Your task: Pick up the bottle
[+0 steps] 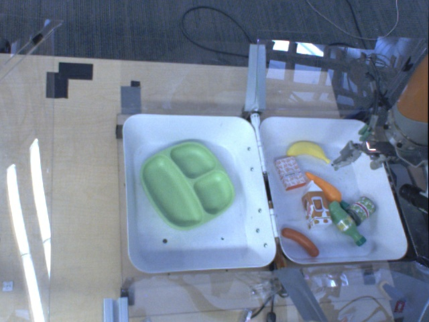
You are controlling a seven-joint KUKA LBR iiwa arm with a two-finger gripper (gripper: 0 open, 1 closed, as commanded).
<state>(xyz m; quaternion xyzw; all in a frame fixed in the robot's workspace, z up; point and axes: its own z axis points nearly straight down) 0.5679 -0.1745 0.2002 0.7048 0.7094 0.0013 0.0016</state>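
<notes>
A: Starting at the left, we see a green divided plate (188, 183) in the left bin (134, 247).

B: And in the right bin (395, 247), from its left: a red-patterned snack packet (289, 172), a sausage (299, 241), a small toy house (314, 205), a banana (308, 151), a carrot (324, 186).

A: We find the green bottle (346, 221) lying beside the house, a small can (363, 208) just beside it; its label is too small to read.

B: The gripper (350, 154) hangs above the bin's far right, well apart from the bottle, fingers spread and holding nothing; the arm is cut off at the edge
</notes>
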